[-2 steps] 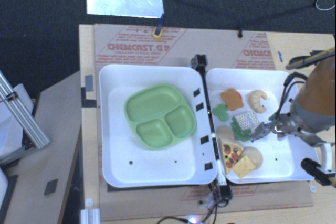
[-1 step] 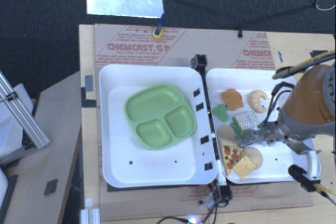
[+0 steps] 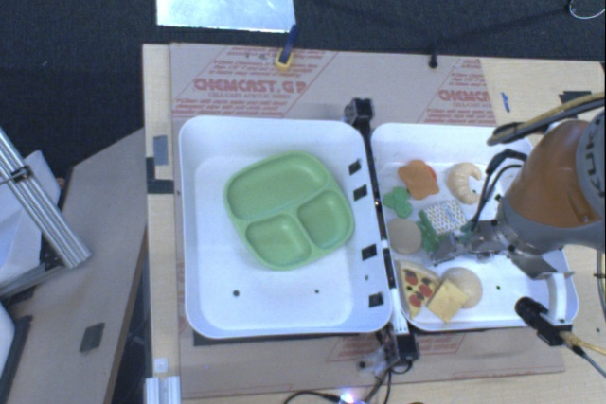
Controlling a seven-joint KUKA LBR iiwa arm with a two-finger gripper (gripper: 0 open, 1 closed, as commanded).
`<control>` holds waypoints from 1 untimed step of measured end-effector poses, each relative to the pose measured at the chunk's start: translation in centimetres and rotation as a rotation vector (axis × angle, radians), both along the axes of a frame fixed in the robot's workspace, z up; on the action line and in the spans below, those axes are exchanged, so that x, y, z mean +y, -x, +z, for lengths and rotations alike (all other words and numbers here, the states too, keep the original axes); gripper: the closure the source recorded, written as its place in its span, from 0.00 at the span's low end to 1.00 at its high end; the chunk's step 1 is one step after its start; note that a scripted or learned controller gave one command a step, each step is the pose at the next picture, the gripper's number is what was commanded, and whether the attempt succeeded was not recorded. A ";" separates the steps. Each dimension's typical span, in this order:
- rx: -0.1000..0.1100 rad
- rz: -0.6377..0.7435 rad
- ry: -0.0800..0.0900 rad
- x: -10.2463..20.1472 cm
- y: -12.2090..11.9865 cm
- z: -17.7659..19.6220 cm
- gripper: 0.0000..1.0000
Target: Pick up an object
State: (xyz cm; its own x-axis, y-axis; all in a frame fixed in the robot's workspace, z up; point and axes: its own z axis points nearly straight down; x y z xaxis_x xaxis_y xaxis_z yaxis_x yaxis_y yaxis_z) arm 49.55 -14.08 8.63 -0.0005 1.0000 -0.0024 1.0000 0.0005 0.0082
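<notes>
Bench (image 3: 237, 76) tan, dark floor | left bin (image 3: 204, 203): green tray (image 3: 289, 210) | jaws (image 3: 453, 246): state unclear

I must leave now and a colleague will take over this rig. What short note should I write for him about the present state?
Gripper: low in the right bin, among the toy foods; whether it is open or shut cannot be seen, and no item is visibly held.
Right bin holds: orange piece, croissant, green broccoli piece, round beige piece, pizza slice, yellow cheese block, pale round piece.
Left bin: green divided plate.
Done: arm has reached the items.
Left: secure one item and lift it.
</notes>
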 end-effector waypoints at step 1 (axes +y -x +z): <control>0.003 0.000 -0.001 0.0 0.1 0.9 1.00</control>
